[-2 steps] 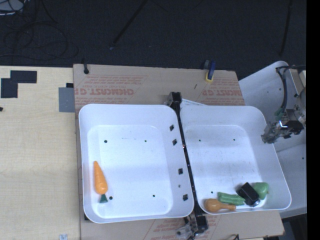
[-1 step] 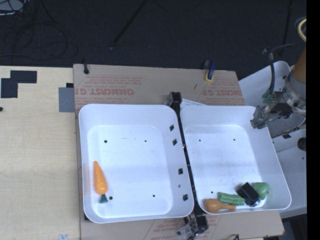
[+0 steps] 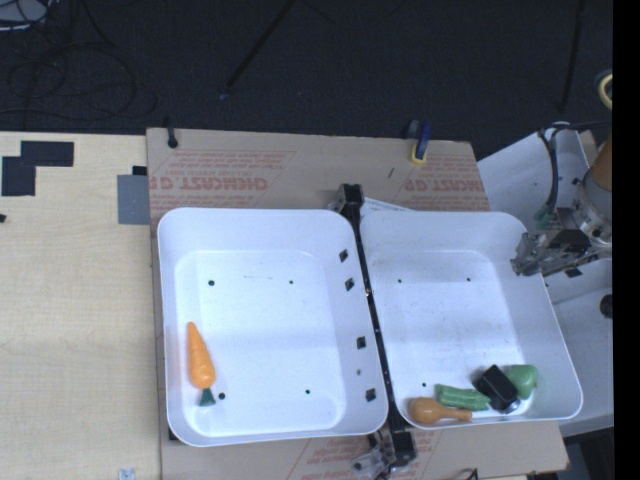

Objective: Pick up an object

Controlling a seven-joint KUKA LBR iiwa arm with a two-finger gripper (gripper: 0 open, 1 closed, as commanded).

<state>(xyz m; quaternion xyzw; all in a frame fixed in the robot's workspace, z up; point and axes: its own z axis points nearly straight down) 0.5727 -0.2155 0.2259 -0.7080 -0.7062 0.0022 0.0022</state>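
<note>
The gripper (image 3: 548,251) hangs at the right rim of the right bin (image 3: 440,268), near its far corner. Whether it is spread or pressed together I cannot tell; it is small and blurred here, and nothing shows between its tips.

The candidates lie well apart from it. In the right bin's near corner sits a tight cluster: a black block (image 3: 497,387), a green piece (image 3: 522,376) just behind it, a green pod (image 3: 460,398) touching the block's left side, and an orange gourd (image 3: 438,411) against the near wall. In the left bin (image 3: 250,233) a carrot (image 3: 200,358) lies alone by the left wall, stem end toward the camera.

The step in hand looks like the approach, with no target yet reached. To do it well, the cluster is the closer choice, but the pieces crowd each other and the wall, so a descent there risks pinching two things or skidding off the rim. The gourd's left end seems the freest spot. The carrot is farther yet isolated; closing across its narrow width, not along its length, should give the surer hold. Either way, come straight down and centre before closing.
</note>
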